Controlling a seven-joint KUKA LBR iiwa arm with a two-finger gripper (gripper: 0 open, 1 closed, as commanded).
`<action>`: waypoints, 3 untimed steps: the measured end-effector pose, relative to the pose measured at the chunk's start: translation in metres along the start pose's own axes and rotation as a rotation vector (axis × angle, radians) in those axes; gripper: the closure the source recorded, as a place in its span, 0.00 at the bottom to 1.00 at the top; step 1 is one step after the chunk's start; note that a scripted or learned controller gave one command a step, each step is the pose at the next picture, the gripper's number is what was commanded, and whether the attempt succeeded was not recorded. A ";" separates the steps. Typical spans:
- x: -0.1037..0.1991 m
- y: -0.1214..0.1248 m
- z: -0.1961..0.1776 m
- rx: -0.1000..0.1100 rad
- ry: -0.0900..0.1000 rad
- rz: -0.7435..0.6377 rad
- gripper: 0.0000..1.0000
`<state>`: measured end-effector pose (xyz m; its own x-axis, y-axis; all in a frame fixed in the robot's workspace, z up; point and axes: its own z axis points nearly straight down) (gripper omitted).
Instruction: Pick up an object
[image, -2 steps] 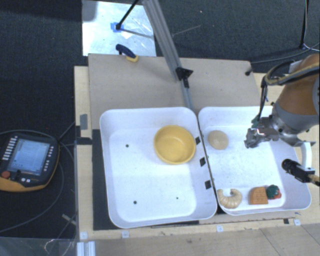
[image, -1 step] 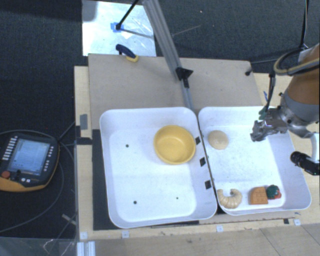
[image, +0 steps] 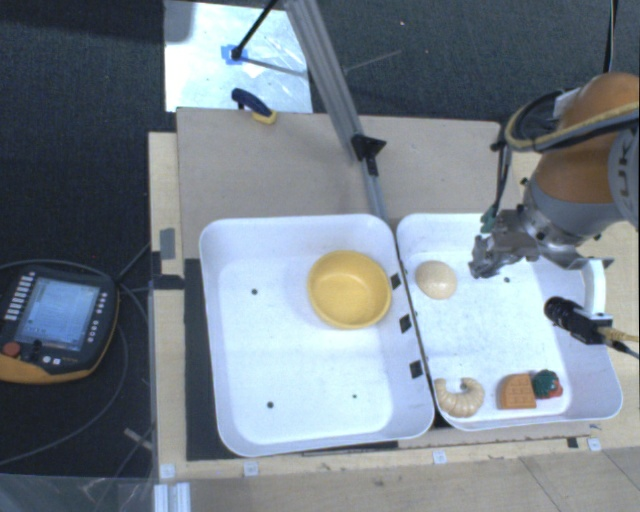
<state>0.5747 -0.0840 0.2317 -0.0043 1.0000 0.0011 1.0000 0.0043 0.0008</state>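
A yellow bowl (image: 349, 288) sits in the left bin (image: 240, 400), toward its upper right. In the right bin (image: 500, 330) a pale cream egg-shaped object (image: 436, 279) lies near the upper left. A cream ridged, curled piece (image: 460, 396) rests at the front left of that bin. An orange cracker-like square (image: 517, 391) with a green and red item (image: 546, 383) beside it lies at the front right. My gripper (image: 484, 261) hangs over the upper part of the right bin, just right of the egg-shaped object and apart from it.
A slanted grey pole (image: 335, 85) with a black clamp reaches down to the seam between the bins. A teach pendant (image: 50, 320) lies on the floor at left. A black fitting (image: 566, 315) sticks in at the right bin's right wall.
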 end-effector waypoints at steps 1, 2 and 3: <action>0.048 -0.009 -0.006 0.000 0.000 0.000 1.00; 0.096 -0.010 0.005 0.001 0.000 0.000 1.00; 0.150 -0.014 -0.006 0.000 0.000 -0.001 1.00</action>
